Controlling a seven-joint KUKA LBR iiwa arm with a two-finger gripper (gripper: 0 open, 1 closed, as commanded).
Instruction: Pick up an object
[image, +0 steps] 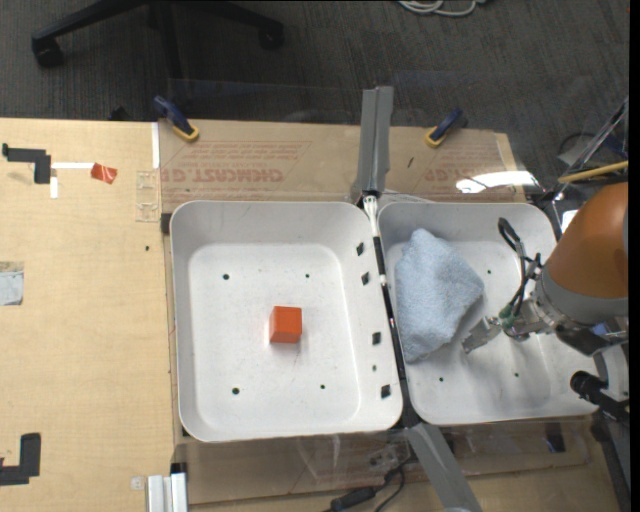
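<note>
The hand (480, 335) sat low in the right bin (470, 400), at the lower right edge of the blue-grey cloth (435, 290); its state could not be determined. An orange cube (286, 324) lay centred in the left bin (210, 300).

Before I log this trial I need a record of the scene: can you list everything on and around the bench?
Block: one, orange-red, near the middle of the left bin.
Cloth: one, light blue-grey, crumpled, left half of the right bin.
Left bin: one, white, shallow, centre of the bench.
Right bin: one, white, shallow, beside the left bin.
Cardboard sheet: one, brown, printed, under and behind the bins.
Clamps: two, blue and yellow, at the cardboard's far edge.
Wooden board: one, tan, left of the bins.
Gripper: one, dark, low in the right bin, just right of the cloth.
Arm: one, grey with an orange band, at the right.
</note>
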